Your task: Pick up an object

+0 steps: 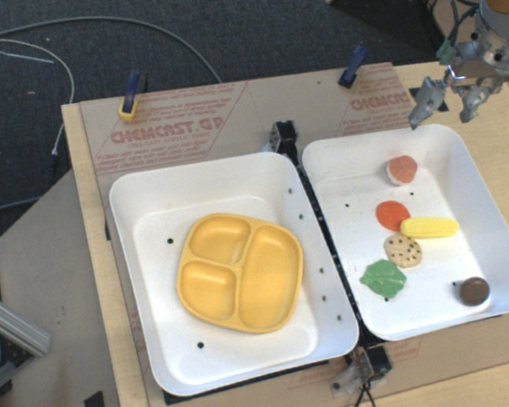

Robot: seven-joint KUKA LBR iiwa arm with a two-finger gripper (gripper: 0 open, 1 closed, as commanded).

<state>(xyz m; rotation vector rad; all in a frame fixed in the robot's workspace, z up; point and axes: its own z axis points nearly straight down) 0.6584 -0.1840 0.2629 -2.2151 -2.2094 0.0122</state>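
We saw the gripper (446,103) above the right bin's (492,210) far corner — fingers spread, holding nothing. The toy corn (430,227) was yellow, lying flat.

Left white bin (140,262) holds a yellow divided plate (239,271), three compartments, lying flat. Cardboard sheet (176,124) covers the desk under both bins. Two blue clamps (131,93) at its far edge. Cables (62,56) on dark floor.

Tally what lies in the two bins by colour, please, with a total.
Yellow: 2, divided plate and corn-like piece
Red or orange: 2, pinkish-red piece and orange disc
Tan: 1, cookie
Green: 1, leaf
Brown: 1, ball
Total: 7
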